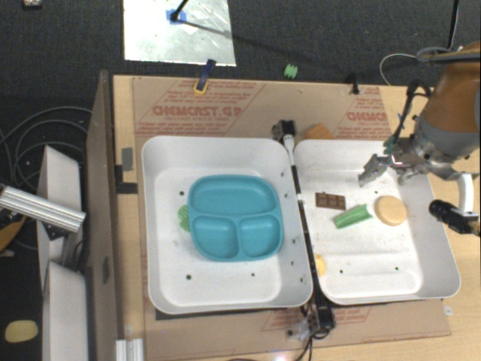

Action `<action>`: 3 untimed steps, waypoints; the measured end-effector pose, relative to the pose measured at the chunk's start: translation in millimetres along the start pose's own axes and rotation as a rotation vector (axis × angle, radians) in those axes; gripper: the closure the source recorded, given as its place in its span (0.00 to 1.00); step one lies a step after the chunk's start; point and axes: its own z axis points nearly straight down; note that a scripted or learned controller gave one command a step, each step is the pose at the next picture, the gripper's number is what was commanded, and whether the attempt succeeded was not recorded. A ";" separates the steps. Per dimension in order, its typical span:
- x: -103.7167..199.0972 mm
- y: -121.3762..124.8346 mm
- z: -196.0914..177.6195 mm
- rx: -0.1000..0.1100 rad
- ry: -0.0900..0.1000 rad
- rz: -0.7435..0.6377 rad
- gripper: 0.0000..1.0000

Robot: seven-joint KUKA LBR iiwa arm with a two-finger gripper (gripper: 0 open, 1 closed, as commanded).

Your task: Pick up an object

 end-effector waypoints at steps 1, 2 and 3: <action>40.5 -4.5 114.5 0.008 0.004 -0.004 0.00; 4.6 50.0 110.2 -0.007 -0.002 -0.002 0.00; 59.2 74.2 110.1 -0.004 0.002 -0.006 0.00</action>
